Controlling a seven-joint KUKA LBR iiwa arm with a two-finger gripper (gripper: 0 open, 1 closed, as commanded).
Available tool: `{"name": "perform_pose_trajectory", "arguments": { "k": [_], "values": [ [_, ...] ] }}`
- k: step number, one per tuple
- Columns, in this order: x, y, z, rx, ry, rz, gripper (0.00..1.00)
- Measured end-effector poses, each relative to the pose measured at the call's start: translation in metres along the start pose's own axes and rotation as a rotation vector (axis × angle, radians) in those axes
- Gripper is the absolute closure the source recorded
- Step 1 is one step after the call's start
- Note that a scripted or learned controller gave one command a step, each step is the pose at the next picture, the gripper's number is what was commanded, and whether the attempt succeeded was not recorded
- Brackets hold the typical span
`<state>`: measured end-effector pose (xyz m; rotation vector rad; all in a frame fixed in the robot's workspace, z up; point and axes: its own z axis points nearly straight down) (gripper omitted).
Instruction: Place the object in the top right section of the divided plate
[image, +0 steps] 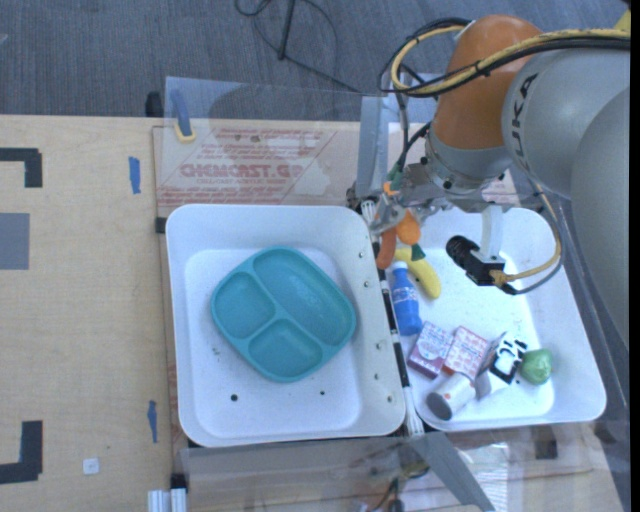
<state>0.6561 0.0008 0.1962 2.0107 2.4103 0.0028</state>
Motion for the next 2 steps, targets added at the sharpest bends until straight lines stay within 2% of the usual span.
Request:
{"name": "perform_pose_trajectory", "arguments": {
  "k": [1, 2],
  "values": [
    [0.066, 0.020, 0.011, -0.002, 0.000, -0.392, 1.00],
    [0.153, 0.001, 0.099, -0.015, -0.004, -0.392, 1.00]
  ]
}}
